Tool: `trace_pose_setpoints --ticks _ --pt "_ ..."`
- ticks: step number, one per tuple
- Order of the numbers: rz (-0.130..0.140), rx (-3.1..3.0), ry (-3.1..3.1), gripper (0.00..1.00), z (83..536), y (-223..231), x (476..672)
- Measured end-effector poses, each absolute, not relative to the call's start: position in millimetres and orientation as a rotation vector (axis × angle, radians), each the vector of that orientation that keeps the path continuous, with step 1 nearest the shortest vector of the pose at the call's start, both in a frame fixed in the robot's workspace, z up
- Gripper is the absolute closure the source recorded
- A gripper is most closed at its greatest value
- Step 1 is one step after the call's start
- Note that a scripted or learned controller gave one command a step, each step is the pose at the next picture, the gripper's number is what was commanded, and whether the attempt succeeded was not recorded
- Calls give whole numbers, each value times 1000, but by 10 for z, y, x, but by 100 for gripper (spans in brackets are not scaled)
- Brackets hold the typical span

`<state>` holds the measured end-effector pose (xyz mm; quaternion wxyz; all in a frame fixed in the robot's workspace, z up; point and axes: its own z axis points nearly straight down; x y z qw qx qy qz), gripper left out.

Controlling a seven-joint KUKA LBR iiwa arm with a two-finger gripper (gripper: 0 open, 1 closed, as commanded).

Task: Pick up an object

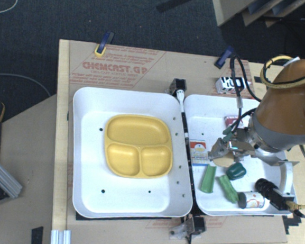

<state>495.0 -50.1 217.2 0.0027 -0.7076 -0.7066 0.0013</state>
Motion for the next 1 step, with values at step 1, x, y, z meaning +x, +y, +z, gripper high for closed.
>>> trace_pose_setpoints --ticks 1 --pt "3 -2216 -2220 100 2232 -294 4691"
